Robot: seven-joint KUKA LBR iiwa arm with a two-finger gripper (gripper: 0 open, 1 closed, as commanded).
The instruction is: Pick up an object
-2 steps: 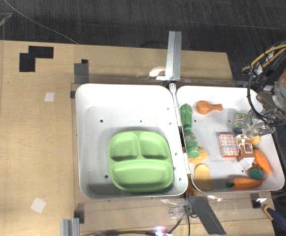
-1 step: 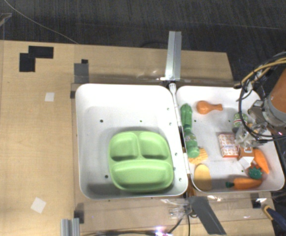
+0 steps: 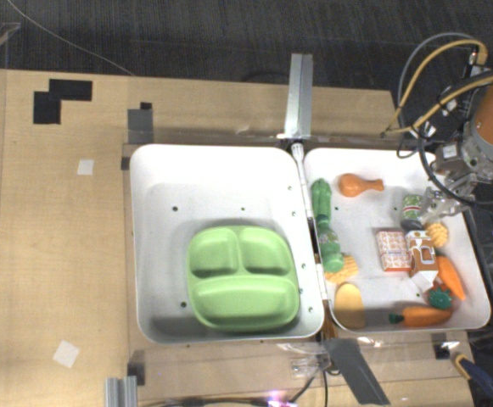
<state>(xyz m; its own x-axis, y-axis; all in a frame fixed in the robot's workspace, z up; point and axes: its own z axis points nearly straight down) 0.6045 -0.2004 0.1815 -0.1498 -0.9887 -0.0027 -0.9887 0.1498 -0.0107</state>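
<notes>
We see the gripper [image 3: 446, 200] low over the right bin's [image 3: 373, 164] far right side, just above a small green can [image 3: 412, 207], but cables and blur keep us from telling how its jaws stand.

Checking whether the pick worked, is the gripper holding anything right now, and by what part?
Cannot be told. The gripper hangs over the right bin near a small green item, with nothing visibly between it.
</notes>
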